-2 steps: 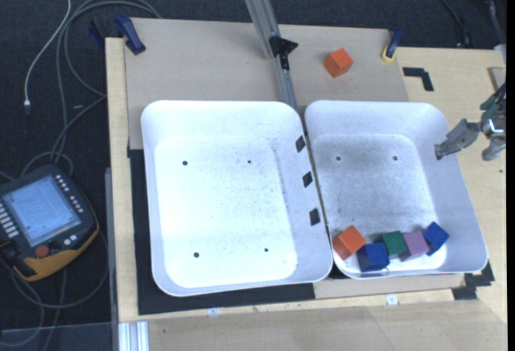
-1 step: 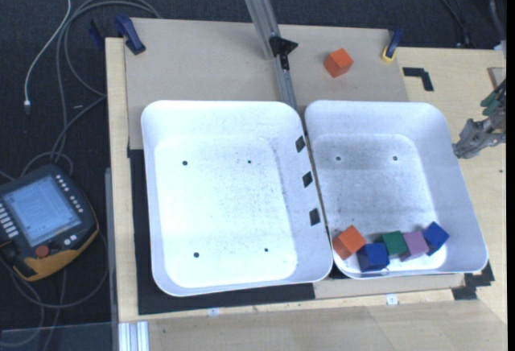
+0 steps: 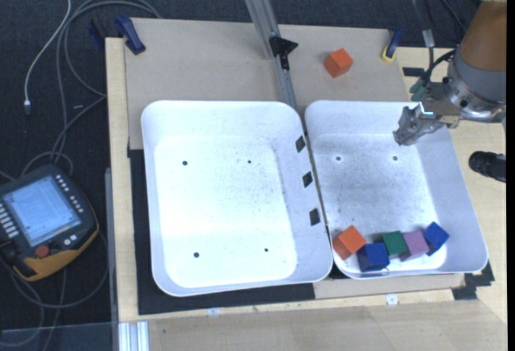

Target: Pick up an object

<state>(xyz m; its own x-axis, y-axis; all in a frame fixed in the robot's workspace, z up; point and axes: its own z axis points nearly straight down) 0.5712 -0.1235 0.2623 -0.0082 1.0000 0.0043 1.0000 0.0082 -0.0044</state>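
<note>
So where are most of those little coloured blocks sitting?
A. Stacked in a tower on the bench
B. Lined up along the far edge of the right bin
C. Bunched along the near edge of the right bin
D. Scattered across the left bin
C: the orange block, two blue blocks, green block and purple block cluster at the right bin's near edge.

Arm: the grey arm (image 3: 481, 88) enters from the right edge, upper part of the view, angled down and to the left.
Orange band: a broad orange section (image 3: 488, 39) sits above the wrist, cut off by the right edge.
Wrist: a metal-grey collar below the band, with dark cables running along it.
Hand: the hand (image 3: 407, 132) hangs at the arm's lower-left end, pointing down-left; small and grey, nothing seen in it.
</note>
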